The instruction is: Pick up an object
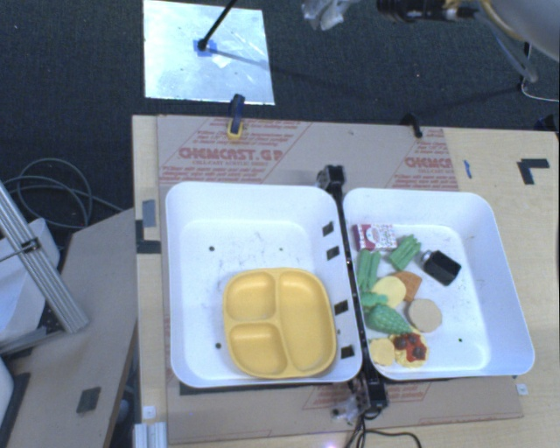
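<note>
Your gripper (325,12) hangs blurred at the twelve o'clock edge of the view, well above and away from both bins; you cannot tell how it is set.

Starting at nine o'clock, the left shallow white plastic bin (254,206) holds a yellow three-compartment plastic tray (280,321), lying toward that bin's six o'clock side.

Across the divider, the right shallow white plastic bin (472,219) carries the pickable clutter, bunched against its nine o'clock wall: a small red-and-white printed carton (374,235) at the top, green toy vegetable pieces (369,265) just below, a small black block (442,267) at about three o'clock of the pile, a tan round disc (425,315) lower down, and a yellow-and-red piece (399,350) at six o'clock.

You would likely do best with the black block: it sits slightly apart, looks rigid and light, and offers flat sides for a pinch across its narrow width. The toy food looks smooth and rounded, so it may slip or shove neighbours.
</note>
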Robot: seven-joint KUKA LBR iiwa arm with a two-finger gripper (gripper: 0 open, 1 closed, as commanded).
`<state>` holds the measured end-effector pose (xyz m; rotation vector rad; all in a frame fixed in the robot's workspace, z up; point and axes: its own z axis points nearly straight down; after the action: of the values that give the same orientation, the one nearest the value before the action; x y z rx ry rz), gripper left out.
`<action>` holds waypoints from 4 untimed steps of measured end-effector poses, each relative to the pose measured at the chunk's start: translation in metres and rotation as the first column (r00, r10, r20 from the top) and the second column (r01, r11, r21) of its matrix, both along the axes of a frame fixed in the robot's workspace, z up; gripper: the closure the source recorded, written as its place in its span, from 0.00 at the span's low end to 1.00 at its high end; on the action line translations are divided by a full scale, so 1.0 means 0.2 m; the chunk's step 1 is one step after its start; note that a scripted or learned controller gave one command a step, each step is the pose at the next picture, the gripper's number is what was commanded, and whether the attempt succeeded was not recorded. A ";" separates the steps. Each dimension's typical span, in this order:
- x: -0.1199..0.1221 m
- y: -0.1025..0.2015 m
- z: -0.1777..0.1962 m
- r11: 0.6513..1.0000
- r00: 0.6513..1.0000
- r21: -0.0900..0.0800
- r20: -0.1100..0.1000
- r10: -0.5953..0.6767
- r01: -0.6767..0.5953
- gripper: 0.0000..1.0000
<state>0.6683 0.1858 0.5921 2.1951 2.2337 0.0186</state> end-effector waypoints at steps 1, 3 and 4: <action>0.00 0.00 0.06 1.000 1.000 0.000 0.003 0.003 -0.003 1.00; -0.32 0.20 -1.21 1.000 0.999 -0.006 -0.032 -0.012 0.011 1.00; -0.41 0.07 -0.38 1.000 1.000 0.005 0.003 -0.018 0.018 1.00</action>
<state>0.5871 0.1999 0.5163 2.2153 2.2150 0.0281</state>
